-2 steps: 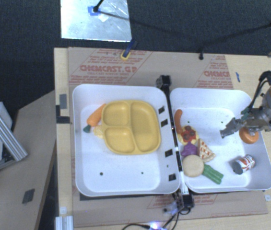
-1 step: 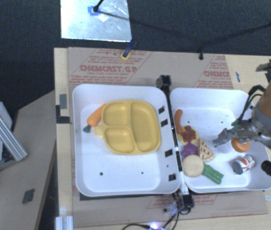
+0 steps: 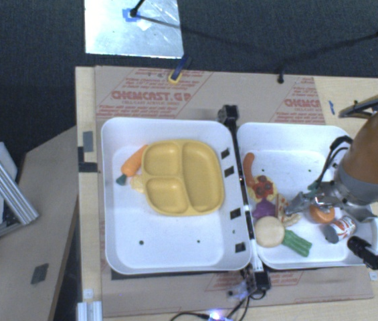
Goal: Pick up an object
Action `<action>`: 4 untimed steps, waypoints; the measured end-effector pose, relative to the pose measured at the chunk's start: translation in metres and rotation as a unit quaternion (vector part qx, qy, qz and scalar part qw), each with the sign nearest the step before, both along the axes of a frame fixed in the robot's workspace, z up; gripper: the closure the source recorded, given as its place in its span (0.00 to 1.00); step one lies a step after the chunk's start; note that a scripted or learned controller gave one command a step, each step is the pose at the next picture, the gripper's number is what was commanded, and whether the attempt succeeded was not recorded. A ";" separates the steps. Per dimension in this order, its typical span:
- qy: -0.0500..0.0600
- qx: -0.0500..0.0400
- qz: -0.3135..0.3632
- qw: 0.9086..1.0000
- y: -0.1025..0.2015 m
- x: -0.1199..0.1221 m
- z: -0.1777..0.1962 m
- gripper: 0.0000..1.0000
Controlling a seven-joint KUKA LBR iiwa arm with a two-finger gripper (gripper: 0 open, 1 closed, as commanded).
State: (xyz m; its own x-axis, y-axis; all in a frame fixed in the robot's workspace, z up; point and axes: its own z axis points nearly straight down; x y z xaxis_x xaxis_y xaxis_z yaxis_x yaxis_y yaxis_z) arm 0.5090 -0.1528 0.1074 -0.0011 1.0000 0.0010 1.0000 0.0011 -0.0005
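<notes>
Two white bins (image 3: 118, 246) – one yellow tray (image 3: 178, 177), one carrot (image 3: 133, 161).

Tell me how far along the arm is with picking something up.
Done: the arm has reached into the right bin, and its claw sits low among the toy food. In hand: nothing visibly lifted; whether the claw has closed on anything cannot be told. Left: grasping and raising an item, such as the round bun or the green vegetable. The carrot and yellow divided plate lie in the left bin.

Dark carpet (image 3: 28, 59), maybe metal sheet (image 3: 134, 17).
</notes>
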 end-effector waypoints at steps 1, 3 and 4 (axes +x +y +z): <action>-0.005 0.000 0.000 1.000 0.000 0.004 -0.018 0.00; -0.003 -0.001 0.001 1.000 -0.002 0.007 0.059 1.00; -0.003 -0.001 0.002 1.000 -0.002 0.008 0.113 1.00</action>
State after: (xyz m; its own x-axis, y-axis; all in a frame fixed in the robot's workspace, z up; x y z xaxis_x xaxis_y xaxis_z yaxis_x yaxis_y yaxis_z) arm 0.5173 -0.1548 0.2200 -0.0043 1.0000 -0.0019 1.0000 0.0043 0.0063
